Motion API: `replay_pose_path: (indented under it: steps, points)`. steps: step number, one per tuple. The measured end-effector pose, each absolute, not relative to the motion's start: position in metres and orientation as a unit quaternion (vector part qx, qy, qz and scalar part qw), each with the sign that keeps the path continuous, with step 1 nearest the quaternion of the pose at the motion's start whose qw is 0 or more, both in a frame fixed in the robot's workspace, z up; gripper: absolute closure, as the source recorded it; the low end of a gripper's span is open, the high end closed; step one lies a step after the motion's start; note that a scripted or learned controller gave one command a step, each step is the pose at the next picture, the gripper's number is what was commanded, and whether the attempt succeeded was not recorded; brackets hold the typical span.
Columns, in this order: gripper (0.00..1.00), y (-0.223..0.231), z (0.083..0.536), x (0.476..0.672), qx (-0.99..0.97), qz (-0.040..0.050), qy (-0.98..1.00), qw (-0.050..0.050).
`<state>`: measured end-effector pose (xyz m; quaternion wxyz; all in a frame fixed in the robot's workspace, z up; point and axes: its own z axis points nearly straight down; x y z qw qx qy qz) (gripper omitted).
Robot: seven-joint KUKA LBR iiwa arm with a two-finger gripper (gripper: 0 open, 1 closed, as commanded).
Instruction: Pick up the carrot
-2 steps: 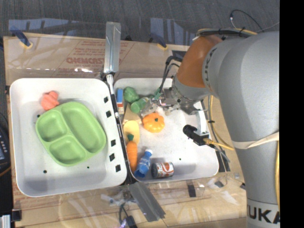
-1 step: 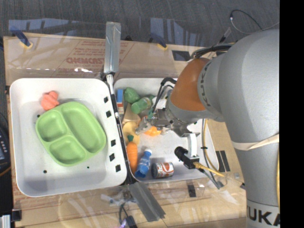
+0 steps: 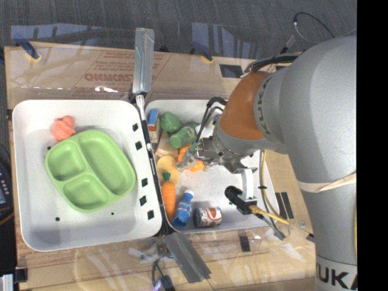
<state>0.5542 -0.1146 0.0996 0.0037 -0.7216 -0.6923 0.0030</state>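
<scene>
The carrot (image 3: 168, 199) is orange and lies along the left wall of the right bin (image 3: 267, 180), near its front. My gripper (image 3: 193, 157) is lowered into the middle of that bin, up and to the right of the carrot and apart from it. It hovers by a small orange piece (image 3: 197, 166) and a yellow toy (image 3: 167, 166). The wrist hides the fingertips.
Green toy vegetables (image 3: 176, 130) sit at the back of the right bin. A blue bottle (image 3: 183, 208) and a can (image 3: 208, 216) lie at its front, right of the carrot. The left bin (image 3: 30, 223) holds a green divided plate (image 3: 115, 180) and a pink toy (image 3: 63, 128).
</scene>
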Motion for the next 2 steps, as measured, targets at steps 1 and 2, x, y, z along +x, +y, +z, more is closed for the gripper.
replay_pose_path:
  steps: [1, 2]
  points:
    - [0.0, -0.115, 0.1, 0.554, -0.721, 0.0031, -0.692, 0.003]
    - [0.0, -0.147, 0.092, 0.54, -0.734, 0.0013, -0.679, 0.002]
